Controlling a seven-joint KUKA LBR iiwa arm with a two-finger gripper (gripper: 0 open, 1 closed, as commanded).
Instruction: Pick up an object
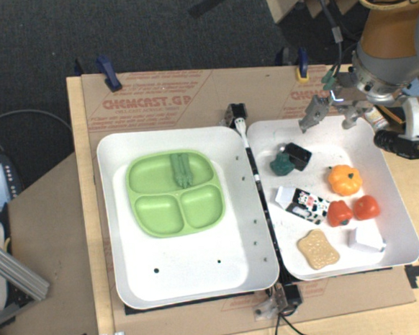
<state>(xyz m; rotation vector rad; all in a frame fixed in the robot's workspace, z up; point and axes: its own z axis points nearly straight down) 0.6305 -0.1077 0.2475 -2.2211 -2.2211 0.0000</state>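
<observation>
The end effector (pixel 331 111) hangs over the far edge of the right bin (pixel 401 256), fingers spread, pinching nothing. Below it in that bin lie a dark green-and-black toy (pixel 288 159), a pumpkin (pixel 344 179), two red pieces (pixel 351 210), a spotted card (pixel 302 203), a cracker (pixel 318 249) and a white block (pixel 365 239). The left bin (pixel 182 274) holds a green tray (pixel 175 193).

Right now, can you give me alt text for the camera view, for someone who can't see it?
A robot arm's open pincer hangs over the back of the right white bin, which holds an orange pumpkin toy, two red pieces, a cracker-like slab and other small items. The left white bin holds a green divided plate.
</observation>
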